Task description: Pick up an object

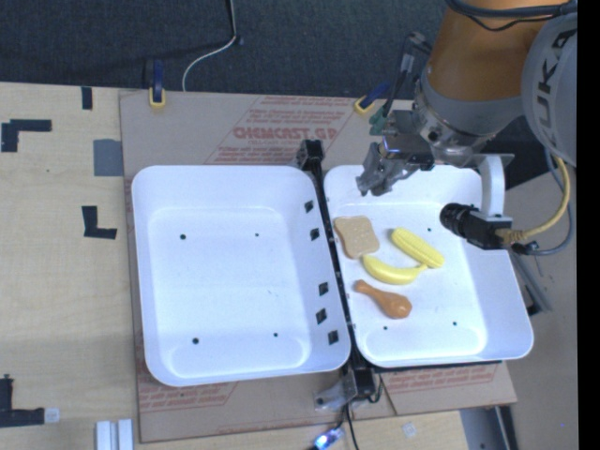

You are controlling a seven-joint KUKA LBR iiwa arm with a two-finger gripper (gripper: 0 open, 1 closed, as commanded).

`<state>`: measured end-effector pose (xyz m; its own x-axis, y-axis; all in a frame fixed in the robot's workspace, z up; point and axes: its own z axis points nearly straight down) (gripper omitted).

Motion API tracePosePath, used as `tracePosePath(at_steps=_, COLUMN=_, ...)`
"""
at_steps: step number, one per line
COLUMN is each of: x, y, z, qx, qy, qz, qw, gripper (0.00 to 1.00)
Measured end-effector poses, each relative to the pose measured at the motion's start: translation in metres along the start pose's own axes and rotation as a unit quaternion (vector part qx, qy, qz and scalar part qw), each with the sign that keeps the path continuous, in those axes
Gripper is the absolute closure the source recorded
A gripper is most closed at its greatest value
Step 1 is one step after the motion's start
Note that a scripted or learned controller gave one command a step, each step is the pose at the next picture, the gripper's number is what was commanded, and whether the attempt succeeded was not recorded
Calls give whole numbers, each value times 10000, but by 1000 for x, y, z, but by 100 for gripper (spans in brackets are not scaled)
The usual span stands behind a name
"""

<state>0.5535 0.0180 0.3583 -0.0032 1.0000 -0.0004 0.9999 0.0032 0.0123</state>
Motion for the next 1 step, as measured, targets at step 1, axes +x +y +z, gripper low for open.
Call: tracePosePath(at_steps=1, x=-12, y=-74, z=43, qx=109, qy=0, qz=23, qw=9999, gripper=100)
